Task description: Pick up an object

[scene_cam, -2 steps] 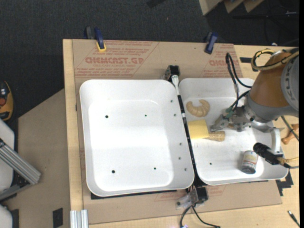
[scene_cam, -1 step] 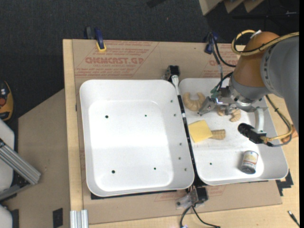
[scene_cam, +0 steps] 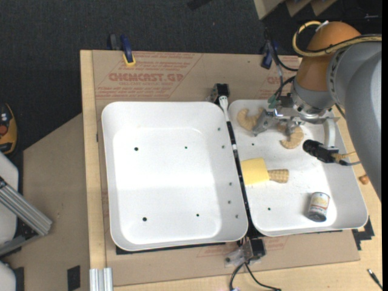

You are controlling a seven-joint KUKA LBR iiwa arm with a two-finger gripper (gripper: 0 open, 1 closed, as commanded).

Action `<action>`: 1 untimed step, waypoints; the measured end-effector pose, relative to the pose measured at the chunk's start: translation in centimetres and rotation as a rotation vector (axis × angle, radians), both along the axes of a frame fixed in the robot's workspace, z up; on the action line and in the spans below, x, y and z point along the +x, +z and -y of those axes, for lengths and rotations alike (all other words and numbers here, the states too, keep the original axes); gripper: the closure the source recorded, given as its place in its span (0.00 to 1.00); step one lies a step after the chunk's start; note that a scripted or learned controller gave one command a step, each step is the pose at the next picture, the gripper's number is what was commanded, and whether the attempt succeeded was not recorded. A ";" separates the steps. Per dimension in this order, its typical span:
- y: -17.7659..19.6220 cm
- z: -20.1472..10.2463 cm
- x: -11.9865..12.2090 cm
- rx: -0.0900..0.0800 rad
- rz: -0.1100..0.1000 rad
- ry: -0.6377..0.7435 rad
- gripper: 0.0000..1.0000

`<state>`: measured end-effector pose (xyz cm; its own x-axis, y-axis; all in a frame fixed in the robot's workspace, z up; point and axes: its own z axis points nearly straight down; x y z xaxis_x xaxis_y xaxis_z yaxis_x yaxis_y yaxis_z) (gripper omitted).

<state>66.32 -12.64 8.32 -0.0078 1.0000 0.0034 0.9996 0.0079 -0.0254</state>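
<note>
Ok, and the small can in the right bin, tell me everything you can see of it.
The small can looks like metal, with a silvery top rim and a label wrapped round it, dark with pale patches; the print is too small to read. It stands roughly upright on the floor of the right bin, in the near right corner. Nothing touches it: the yellow block and the gripper are well away.
</note>
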 end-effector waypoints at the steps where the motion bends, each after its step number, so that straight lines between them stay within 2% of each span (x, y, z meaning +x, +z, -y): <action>1: 10.9 -4.3 0.6 -0.004 0.036 -0.003 0.00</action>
